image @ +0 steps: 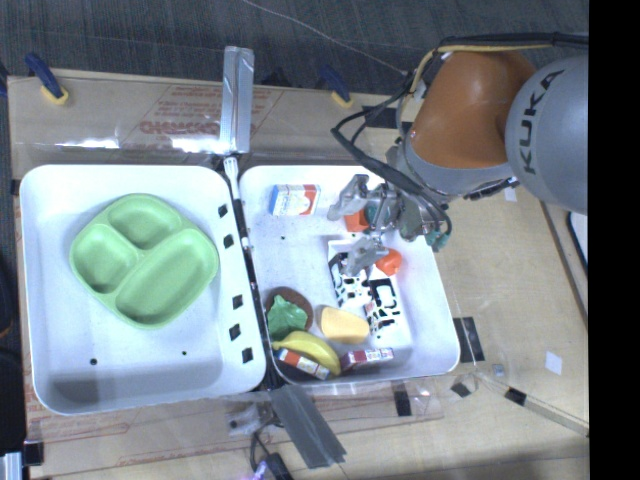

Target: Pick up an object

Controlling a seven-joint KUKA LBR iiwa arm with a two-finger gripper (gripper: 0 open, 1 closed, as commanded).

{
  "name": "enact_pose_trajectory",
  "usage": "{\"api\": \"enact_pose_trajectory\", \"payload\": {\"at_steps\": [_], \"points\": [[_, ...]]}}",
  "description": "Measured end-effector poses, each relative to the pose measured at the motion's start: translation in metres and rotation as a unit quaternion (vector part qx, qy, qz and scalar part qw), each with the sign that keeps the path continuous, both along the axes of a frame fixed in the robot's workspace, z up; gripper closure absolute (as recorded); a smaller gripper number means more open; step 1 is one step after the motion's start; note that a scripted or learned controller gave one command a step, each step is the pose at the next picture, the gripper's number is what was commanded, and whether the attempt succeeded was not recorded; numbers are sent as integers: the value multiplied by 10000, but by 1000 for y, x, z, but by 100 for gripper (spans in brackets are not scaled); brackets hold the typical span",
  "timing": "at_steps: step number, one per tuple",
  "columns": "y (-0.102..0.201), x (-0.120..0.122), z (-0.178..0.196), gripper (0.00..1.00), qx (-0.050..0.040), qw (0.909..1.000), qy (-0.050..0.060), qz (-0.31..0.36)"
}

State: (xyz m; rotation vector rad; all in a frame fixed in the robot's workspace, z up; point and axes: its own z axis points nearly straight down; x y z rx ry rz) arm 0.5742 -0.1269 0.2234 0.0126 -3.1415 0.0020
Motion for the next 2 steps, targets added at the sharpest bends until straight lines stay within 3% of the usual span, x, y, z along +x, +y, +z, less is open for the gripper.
{"api": "enact_pose_trajectory", "payload": {"at_steps": [1, 2], "points": [[-35, -28, -125, 0, 23, 10000, 52, 69], [-6, -53, -131, 0, 2, 9981, -21, -618]]}}
